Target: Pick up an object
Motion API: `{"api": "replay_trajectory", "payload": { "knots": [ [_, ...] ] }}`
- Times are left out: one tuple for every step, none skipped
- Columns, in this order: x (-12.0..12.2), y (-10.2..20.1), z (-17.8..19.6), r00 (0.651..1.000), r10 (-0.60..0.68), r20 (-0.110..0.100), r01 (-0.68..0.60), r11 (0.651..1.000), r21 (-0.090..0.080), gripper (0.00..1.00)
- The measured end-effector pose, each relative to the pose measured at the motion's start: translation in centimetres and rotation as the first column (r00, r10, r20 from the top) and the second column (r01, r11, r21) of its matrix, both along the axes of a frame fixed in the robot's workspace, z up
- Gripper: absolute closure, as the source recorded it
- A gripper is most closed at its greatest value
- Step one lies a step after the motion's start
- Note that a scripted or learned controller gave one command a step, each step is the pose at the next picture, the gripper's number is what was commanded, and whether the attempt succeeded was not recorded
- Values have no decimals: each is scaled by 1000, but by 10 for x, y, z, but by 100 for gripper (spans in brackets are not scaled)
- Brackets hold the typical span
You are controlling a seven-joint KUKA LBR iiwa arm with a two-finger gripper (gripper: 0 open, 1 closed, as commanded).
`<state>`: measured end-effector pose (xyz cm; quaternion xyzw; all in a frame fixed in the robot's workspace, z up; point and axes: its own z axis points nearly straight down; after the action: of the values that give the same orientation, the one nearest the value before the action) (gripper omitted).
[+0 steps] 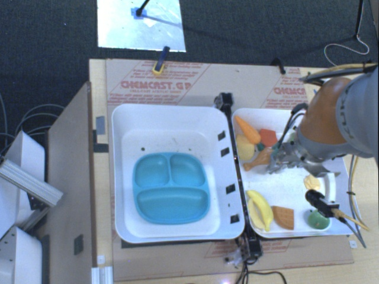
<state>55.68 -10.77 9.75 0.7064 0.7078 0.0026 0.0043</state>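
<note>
My gripper (275,161) hangs low over the upper middle of the right bin (296,220), with the arm coming in from the right. Its tip sits right beside a tan piece (256,160) that lies just left of it. A carrot (247,129), a red block (268,137) and a pale yellow fruit (245,148) lie close by at the bin's top left. Whether anything sits between the fingers is hidden by the gripper body.
A banana (260,209), an orange-brown wedge (283,217) and a green round thing (318,220) lie along the right bin's front. The left bin (124,135) holds a blue divided plate (171,187). A black divider with clips runs between the bins.
</note>
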Motion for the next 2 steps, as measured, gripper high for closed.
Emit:
{"api": "replay_trajectory", "payload": {
  "knots": [
    [0, 0, -1, 1000, 0, -1, 0, 1000, 0, 0],
    [43, 1, -13, 1000, 4, -7, -4, 1000, 2, 0]
  ]
}}
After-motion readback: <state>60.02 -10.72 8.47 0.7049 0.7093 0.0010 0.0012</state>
